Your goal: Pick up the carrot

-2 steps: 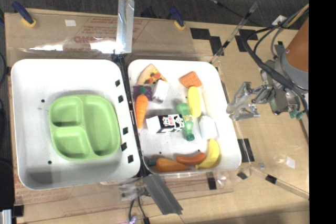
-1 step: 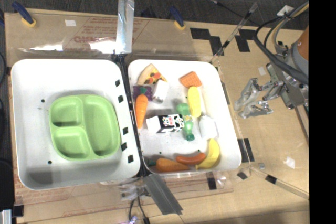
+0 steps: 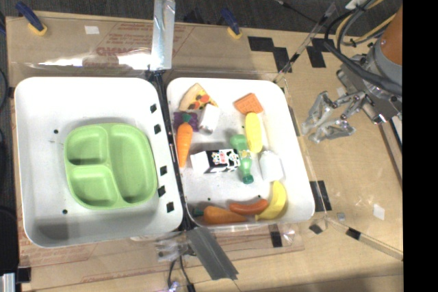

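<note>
The carrot [image 3: 184,142] is orange with a green top. It lies lengthwise along the left wall of the right bin [image 3: 295,147], tip toward the front. My gripper [image 3: 327,121] hangs outside that bin, over the bare bench to its right, well away from the carrot. Its fingers look spread, with nothing between them.
The right bin also holds a pizza slice [image 3: 197,97], an orange wedge [image 3: 248,104], a yellow corn cob [image 3: 254,131], a cow-print carton [image 3: 222,159], a green bottle [image 3: 241,155], a banana [image 3: 277,198], a red chili [image 3: 250,205] and an orange vegetable [image 3: 215,215]. A green divided plate [image 3: 109,164] sits in the left bin [image 3: 34,147].
</note>
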Motion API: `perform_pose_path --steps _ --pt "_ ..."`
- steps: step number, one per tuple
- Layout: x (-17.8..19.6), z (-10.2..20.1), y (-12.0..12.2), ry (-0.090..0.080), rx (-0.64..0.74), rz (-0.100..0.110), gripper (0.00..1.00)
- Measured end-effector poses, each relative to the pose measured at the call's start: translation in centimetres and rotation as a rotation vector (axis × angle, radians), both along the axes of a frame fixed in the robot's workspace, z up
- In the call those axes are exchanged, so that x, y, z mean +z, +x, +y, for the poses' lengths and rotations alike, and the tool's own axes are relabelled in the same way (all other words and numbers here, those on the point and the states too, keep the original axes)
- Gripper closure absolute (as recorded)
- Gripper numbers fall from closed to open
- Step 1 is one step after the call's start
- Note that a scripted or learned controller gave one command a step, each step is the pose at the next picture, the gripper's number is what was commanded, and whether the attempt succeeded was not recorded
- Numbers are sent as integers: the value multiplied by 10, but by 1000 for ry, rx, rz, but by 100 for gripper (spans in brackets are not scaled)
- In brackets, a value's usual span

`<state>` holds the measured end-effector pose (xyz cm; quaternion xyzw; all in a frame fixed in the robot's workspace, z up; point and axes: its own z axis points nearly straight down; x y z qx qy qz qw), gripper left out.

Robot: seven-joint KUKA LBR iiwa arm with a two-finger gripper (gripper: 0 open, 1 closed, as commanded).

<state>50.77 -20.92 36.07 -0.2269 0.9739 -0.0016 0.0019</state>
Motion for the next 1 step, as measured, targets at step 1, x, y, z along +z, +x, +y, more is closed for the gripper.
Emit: perform_pose_path --steps 1 --pt "-95 0 -18 4 237 7 100"
